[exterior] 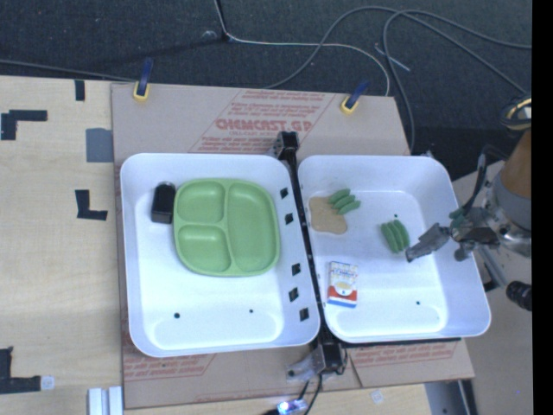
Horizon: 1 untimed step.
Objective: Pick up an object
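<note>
End effector (439, 242): seen over the right bin's (432, 318) right edge; open or closed cannot be told.
Green pod (395, 235): just left of it.

Bare floor (406, 288) between carton (343, 284) and beans (395, 235)

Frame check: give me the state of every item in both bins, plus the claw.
Green divided plate: flat, left bin.
Black block: touching plate's left edge.
Tan piece: flat, right bin.
Upper green pods: overlapping the tan piece.
Lower green pods: lying apart.
Small carton: flat, near divider.
Claw: beside lower pods, holding nothing.
</note>
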{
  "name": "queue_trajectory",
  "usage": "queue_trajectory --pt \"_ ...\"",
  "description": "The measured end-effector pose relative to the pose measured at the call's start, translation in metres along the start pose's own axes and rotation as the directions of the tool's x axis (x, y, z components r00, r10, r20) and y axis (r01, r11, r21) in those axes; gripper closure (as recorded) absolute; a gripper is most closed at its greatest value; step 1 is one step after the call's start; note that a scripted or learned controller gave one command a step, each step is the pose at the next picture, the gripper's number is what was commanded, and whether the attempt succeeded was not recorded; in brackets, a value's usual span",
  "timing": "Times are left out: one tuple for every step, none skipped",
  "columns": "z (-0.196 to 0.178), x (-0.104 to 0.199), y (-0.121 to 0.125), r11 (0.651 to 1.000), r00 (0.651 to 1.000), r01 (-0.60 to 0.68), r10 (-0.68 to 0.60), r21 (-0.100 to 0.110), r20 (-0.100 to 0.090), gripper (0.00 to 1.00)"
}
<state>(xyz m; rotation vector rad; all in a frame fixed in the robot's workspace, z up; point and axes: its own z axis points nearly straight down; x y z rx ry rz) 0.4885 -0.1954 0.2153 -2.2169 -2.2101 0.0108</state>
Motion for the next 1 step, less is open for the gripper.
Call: queue_trajectory --pt "-0.0055 0.0003 0.0027 1.0 1.0 0.004 -0.004 -0.011 0.003 0.0"
